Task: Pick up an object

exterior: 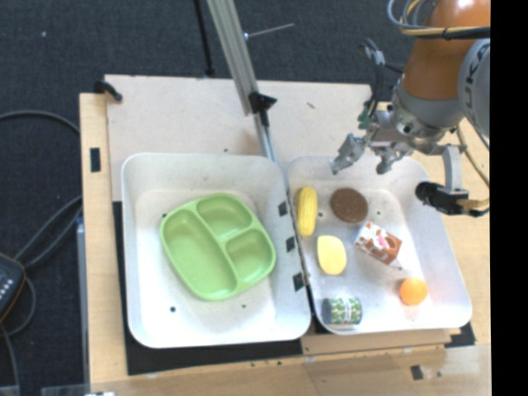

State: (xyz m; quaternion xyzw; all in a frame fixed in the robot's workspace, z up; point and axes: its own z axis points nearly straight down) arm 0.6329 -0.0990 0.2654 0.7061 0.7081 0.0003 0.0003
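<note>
My gripper (364, 159) hangs over the far edge of the right bin (429, 304), its two fingers spread apart and open with nothing between them. Below it in that bin lie a brown round disc (349, 205), a yellow corn cob (306, 210), a pale yellow lemon-like piece (332, 255), a red and white carton (378, 244), an orange ball (412, 291) and a small green can (342, 309). The disc is the nearest thing to the fingers.
The left bin (148, 304) holds a green divided plate (219, 245). A slanted metal post (235, 48) rises behind the seam between the bins. A black fitting (445, 196) juts from the arm over the right bin's far right side.
</note>
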